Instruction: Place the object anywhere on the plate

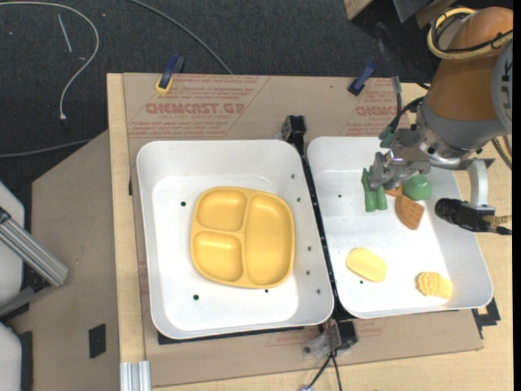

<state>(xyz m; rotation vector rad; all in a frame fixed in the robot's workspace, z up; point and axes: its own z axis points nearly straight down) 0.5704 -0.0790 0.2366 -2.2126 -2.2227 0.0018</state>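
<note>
- Nearest to me, at the front of the right bin [480,287], lie a ridged yellow piece [434,284] and a smooth pale yellow piece [365,265], well apart from each other. Nothing touches them.
- In the left bin [155,218] the yellow plate [242,236] sits with three compartments, and none of them has anything inside. So the placing is not done yet, I judge.
- Farther back in the right bin, an orange-brown piece [410,213], a round green piece [418,187] and a dark green piece [375,196] stand very close together, some of them touching.
- The gripper [389,172] is low over this group, just above the dark green piece. I cannot tell if it is apart or together, and I cannot tell if it holds anything.
- The risk I see: the pieces are so crowded that the gripper may push a neighbour, or take two at once, or catch only an edge.
- A weak hold could drop the piece on the way, on the wall between the two bins, before it reaches the plate.
- At the back, blue clamps [168,73] hold the cardboard on the worktop [244,104].
</note>
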